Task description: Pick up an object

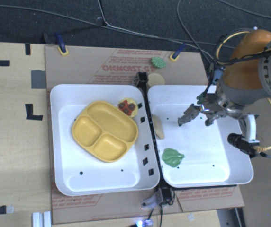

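Two shallow white bins are sitting side by side on a cardboard sheet laid over the wooden bench. The left bin is holding a yellow divided plate, which is lying flat and turned at a slant, with three compartments facing up. Just beyond the plate's upper right corner, a small piece with dark red berries is resting against the bin's floor, close to the black divider running between the bins. The right bin is carrying a green leaf-shaped piece in its near left part, lying flat and well apart from the arm. A pale tan piece is lying along the right bin's left wall, just beside the divider. The grey arm with its orange band is reaching in from the right, and the gripper is hanging over the middle of the right bin with its two dark fingers spread apart and nothing between them. A small green dotted object is sitting on the cardboard beyond the bins, near a blue and yellow clamp. Black cables are trailing across the dark floor behind the bench.
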`<state>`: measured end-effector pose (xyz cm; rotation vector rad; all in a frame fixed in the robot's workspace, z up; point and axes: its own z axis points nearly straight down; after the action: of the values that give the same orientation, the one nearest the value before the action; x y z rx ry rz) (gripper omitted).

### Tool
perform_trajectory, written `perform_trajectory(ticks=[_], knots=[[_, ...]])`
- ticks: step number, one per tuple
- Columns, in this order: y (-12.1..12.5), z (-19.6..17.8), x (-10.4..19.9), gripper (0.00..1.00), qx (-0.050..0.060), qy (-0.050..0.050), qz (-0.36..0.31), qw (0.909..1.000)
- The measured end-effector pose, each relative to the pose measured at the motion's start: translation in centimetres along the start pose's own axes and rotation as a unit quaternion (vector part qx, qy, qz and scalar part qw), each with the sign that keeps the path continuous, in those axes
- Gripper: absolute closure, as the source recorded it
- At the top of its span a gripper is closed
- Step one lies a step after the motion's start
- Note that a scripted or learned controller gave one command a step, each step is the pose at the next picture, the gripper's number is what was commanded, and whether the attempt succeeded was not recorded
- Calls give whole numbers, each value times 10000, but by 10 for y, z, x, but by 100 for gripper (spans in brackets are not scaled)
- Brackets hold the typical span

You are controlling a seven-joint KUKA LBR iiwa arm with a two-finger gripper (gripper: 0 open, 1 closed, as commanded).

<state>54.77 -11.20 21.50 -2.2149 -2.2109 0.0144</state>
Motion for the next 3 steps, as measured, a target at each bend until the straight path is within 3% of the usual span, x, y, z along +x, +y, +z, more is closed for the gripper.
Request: perform_trajectory(ticks=[1,3], knots=[[3,-7,0,0,-65,-7,-18,10000],[6,99,11,0,-43,-6,-16,10000]])
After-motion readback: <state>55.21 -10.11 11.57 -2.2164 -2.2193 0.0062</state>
